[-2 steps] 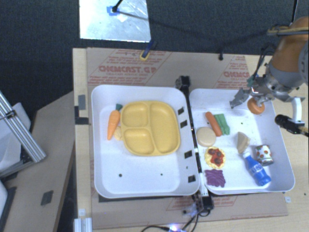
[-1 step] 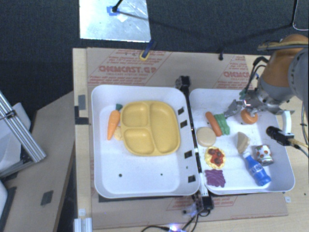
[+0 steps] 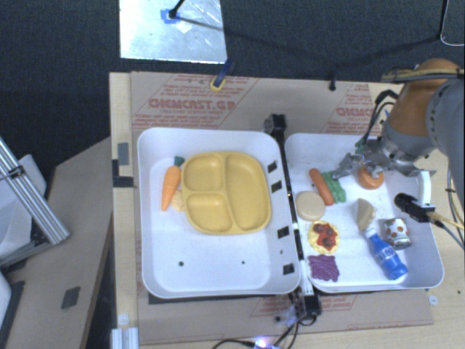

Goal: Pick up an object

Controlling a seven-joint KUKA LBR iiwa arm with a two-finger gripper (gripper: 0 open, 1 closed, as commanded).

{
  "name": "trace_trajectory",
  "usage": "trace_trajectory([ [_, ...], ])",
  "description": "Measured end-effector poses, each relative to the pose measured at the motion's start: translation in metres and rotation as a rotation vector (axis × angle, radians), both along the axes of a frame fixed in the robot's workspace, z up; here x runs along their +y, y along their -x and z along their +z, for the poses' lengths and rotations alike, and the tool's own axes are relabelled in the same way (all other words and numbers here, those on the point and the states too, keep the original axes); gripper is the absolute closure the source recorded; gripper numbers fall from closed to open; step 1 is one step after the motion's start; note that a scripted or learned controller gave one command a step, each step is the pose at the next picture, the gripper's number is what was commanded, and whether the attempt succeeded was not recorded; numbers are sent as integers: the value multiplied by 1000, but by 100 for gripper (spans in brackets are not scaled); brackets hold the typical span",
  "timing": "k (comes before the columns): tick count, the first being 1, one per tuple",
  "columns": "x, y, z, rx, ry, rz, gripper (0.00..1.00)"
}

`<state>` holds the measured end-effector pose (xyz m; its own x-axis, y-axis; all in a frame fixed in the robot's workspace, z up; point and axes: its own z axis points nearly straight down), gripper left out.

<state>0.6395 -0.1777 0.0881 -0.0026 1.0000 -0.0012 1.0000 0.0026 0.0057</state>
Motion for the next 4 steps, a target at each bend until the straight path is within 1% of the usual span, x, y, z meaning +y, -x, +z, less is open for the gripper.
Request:
trace_trajectory([
  [1,-1,-2,13,-10,5,1,100],
  [2,-7,4,67,1,0,-2,100],
  [3,-9,3,111,-1,0,1,100],
  [4,-9,2,138,1,0,1,100],
])
